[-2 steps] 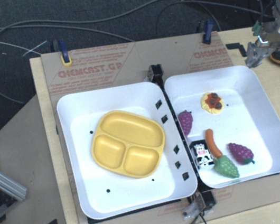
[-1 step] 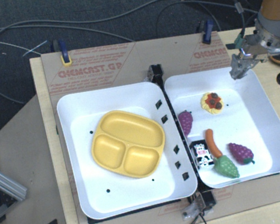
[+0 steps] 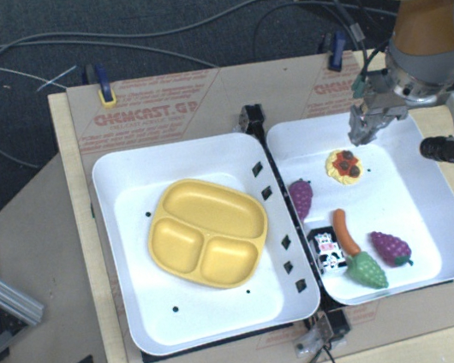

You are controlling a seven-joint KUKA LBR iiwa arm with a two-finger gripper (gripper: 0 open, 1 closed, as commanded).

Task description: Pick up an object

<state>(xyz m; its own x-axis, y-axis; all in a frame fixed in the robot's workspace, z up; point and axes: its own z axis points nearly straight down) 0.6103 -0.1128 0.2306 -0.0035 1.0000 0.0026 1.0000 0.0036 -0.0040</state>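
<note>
Near the right bin's [image 3: 436, 183] far edge, the hand [image 3: 364, 133], state indeterminable, hovers beside a small, flat, apparently light pizza toy [image 3: 344, 167], best pinched across its rim.

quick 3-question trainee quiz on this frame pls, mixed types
1. True or false: the yellow plastic divided plate lies in the right white bin.
2. Which item lies nearest the pincer? A) round yellow toy pizza B) orange toy carrot with green top C) small black-and-white cow-print box
3. How many purple toy grape bunches sit in the right bin?

Key: 1 false, it lies in the left white bin; 2 A; 3 two.
</note>
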